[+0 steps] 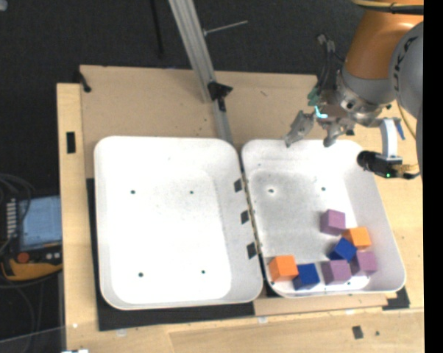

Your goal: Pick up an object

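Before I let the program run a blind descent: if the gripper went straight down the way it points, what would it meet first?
Probably bare floor at the far rim of the right bin, since the open gripper hangs there; depth is unclear.

Tan surface [162, 94] carrying two white bins side by side: left bin [111, 219], right bin [295, 197].

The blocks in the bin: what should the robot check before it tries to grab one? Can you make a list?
1. Blocks sit in the right bin: ok, all clustered at its near edge.
2. Tool is open: ok, fingers spread with nothing between them.
3. Tool is above a block: not ok, it hangs over the bin's far rim, away from the cluster.
4. An easy target exists: ok, the purple block sits a little apart.
5. Crowding: not ok, the orange block touches the blue block.
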Controlling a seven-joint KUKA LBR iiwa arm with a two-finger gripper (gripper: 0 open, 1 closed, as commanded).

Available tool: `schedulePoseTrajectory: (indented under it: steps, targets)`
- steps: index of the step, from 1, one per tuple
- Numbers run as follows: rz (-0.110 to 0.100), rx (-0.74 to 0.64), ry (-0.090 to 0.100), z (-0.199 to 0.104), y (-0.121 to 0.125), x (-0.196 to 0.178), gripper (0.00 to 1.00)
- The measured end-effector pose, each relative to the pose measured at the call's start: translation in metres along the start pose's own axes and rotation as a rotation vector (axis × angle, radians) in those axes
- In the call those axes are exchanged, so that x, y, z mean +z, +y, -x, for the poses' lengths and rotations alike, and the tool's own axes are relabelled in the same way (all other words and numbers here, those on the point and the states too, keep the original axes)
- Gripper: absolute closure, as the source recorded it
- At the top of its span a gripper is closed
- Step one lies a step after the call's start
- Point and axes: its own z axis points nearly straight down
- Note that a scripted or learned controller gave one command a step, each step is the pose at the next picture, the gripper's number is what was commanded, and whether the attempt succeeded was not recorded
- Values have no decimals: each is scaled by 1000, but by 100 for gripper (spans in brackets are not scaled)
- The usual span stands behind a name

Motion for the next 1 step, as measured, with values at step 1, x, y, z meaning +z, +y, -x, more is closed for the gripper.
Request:
schedulePoseTrajectory:
  steps: [1]
  targets:
    - [4, -2, -3, 1, 1, -3, 0]
